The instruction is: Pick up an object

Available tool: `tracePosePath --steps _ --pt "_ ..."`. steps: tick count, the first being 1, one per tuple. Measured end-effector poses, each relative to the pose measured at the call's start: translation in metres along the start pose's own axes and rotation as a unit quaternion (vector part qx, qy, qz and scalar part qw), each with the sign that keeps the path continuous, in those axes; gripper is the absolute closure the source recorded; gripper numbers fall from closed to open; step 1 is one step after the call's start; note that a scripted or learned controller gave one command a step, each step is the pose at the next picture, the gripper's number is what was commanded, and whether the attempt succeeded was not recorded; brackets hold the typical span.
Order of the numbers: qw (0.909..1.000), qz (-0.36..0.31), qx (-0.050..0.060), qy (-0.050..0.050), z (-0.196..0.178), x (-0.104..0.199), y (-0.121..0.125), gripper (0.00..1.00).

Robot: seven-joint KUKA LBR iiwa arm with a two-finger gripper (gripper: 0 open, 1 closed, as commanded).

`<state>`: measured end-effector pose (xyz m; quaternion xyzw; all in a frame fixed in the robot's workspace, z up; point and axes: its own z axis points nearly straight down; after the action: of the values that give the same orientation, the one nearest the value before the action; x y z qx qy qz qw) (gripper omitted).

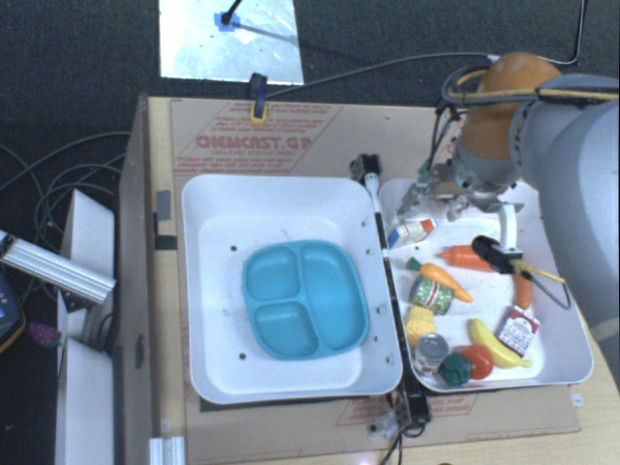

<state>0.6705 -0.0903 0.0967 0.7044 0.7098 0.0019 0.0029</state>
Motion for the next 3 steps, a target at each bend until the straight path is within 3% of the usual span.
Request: tracePosePath --steps 1,2,3 --pt "1.0000 -0.001 -0.002 0.000 -0.011 0.000 0.001 1.00" --pt "1.0000 -0.001 -0.002 0.000 -0.011 0.000 0.001 0.00" --pt "1.0000 0.001 0.002 0.000 0.009 -0.001 -0.002 0.00"
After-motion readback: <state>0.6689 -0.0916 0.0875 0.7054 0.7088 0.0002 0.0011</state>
